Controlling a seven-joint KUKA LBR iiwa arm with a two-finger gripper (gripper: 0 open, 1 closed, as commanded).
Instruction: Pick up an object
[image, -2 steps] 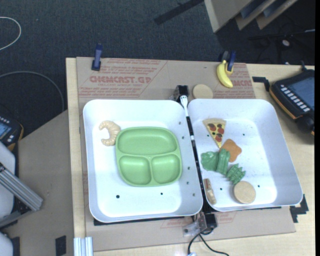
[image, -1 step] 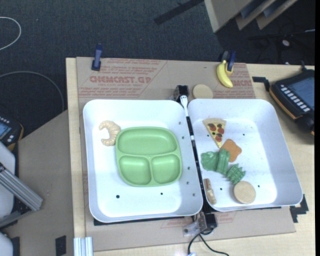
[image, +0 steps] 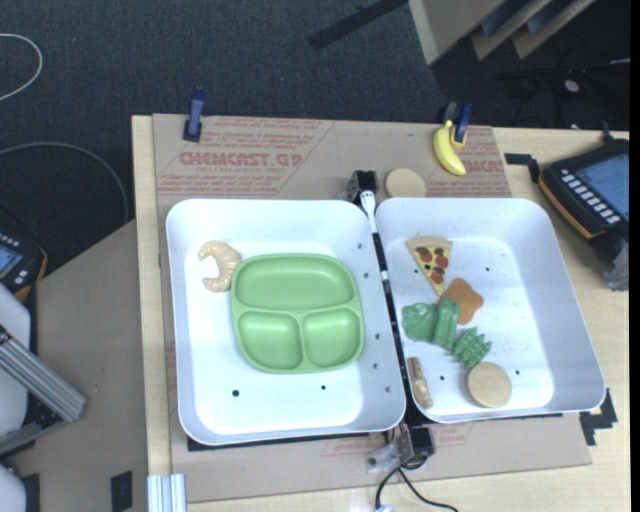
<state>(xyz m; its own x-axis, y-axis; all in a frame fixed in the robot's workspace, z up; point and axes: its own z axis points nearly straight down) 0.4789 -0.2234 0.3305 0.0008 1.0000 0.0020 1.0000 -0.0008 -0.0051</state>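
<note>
Gripper state: can't tell from this view.

Pickable stuff sits mostly in the R bin (image: 520, 235). A toy pizza slice (image: 430, 262) lies flat near its back-left part. Just below it is an orange-brown piece (image: 463, 298), touching a green ridged toy (image: 431, 322). A 2nd green ridged toy (image: 470, 347) lies just beside that, toward the front. A round tan biscuit (image: 489, 384) is at the front, near the 2nd green toy. A small tan cracker-like bit (image: 417, 382) rests against the bin's left wall.

The L bin (image: 190, 330) holds a green 3-compartment plate (image: 297, 310) at centre, w/ a croissant (image: 219, 265) touching its upper-left rim.

Both bins rest on a cardboard sheet (image: 250, 155) printed "CHEMCAST". Behind the bins on that sheet are a banana (image: 449, 150), a tan disc (image: 405, 183) and a blue clamp (image: 194, 115). A handheld control pad (image: 592, 190) is at far right.
</note>
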